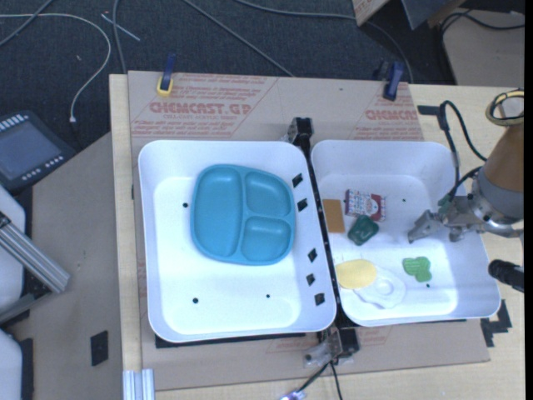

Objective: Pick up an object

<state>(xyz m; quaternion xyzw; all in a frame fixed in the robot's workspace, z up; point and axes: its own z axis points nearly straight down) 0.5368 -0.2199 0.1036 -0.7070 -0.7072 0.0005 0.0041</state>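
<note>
Nothing picked yet, as far as we can see. Gripper [422, 227] hangs low over the right bin [416, 152], fingers spread, nothing between them. Nearest candidates: light green piece [416, 267] just below it and dark green piece [362, 230] to its left. Yellow piece [356, 273], orange block [333, 216] and red-and-white packet [364, 202] also lie there. Blue divided plate [244, 215] sits in the left bin [158, 223]. We'd say descend, close and lift all remain.

Gripper [423, 228] over right bin [433, 152]; blue plate [243, 214] in left bin [158, 223].
</note>
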